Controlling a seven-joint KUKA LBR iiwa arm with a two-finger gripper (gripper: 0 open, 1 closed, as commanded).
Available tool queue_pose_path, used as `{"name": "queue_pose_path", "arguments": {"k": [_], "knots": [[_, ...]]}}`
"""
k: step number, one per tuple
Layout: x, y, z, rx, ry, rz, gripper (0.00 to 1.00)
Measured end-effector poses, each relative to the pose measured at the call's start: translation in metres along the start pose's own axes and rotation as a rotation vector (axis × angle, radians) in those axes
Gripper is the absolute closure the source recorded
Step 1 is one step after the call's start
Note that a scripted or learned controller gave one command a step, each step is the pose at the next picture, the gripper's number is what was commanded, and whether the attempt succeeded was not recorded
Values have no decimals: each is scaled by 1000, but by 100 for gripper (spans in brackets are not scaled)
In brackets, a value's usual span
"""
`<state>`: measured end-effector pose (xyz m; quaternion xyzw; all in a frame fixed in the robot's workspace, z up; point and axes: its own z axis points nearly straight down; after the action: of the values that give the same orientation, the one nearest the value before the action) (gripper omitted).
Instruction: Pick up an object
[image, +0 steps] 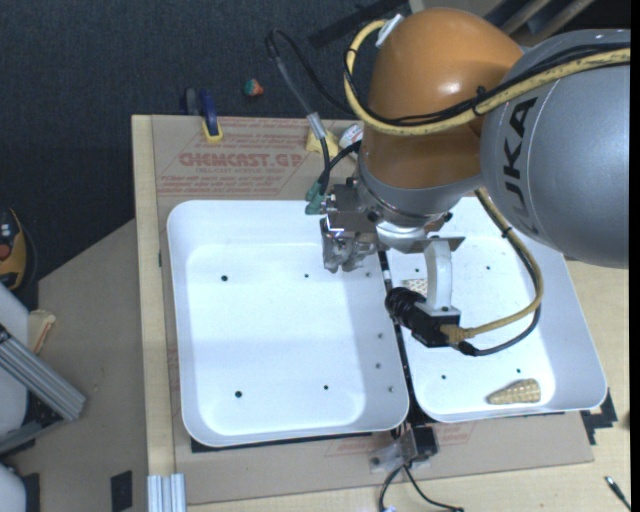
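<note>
Camera view puts my likeliest target, the tan wedge-shaped object (516, 392), flat near the front of the right bin (575, 330), lying free. My jaws (343, 252) hang well apart from it, over the left bin (200, 330)'s back edge; I cannot tell their opening.

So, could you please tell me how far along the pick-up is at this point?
Nothing looks picked yet. The gripper hangs over the left bin's back right corner, with no object seen in it. A tan, textured object lies in the right bin, so reaching and grasping remain.
</note>
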<state>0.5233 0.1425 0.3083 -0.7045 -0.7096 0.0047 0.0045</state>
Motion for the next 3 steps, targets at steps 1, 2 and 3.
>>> {"name": "queue_pose_path", "arguments": {"k": [1,2,3], "knots": [[18,7,-127,-27,5,4,100],[86,22,0,-1,-2,1,100],[82,-22,-172,-30,9,3,100]]}}
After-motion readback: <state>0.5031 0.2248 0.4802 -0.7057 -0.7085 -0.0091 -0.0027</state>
